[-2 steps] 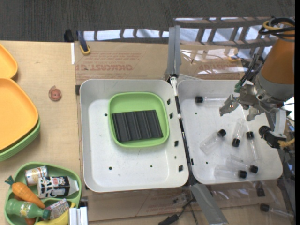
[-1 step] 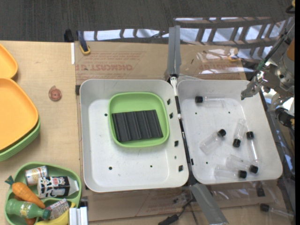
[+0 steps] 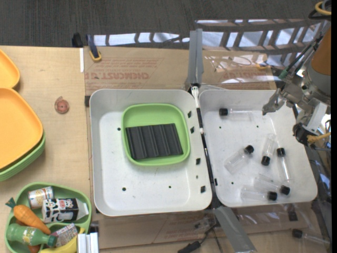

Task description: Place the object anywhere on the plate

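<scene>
A green square plate lies in the left white bin, toward the back. A dark grey ribbed rectangular slab lies flat on the plate, covering most of its floor. Several clear vials with black caps lie scattered in the right white bin, one at the back, one in the middle and one near the front. My gripper hangs over the back right corner of the right bin, above the vials and far from the plate. Nothing shows in its grasp.
Orange plates are stacked on the wooden table at the left. A green bowl of toy food sits at the front left. A metal frame runs behind the bins. Cables and arm parts crowd the right edge.
</scene>
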Robot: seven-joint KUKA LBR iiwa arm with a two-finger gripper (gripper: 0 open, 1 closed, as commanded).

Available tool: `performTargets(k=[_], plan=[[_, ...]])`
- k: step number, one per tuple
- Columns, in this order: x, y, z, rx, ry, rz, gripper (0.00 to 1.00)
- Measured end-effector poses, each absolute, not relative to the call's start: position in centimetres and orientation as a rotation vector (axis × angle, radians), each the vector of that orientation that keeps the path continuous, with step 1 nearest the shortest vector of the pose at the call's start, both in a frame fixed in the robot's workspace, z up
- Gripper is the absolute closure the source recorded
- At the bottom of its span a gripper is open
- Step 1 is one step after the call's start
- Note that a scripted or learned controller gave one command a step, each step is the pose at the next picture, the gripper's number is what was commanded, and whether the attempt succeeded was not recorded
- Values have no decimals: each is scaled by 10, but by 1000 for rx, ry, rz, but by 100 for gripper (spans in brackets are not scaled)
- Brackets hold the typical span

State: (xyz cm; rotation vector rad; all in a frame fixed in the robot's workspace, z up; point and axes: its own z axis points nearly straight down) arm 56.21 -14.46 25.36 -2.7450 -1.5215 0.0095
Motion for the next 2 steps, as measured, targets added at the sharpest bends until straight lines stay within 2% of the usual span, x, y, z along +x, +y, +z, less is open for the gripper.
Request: performTargets(k=[1,2], plan=[[556,-90,245,-2778,-1462,11,0],[586,-159,264,-2895,-1219,8,0]])
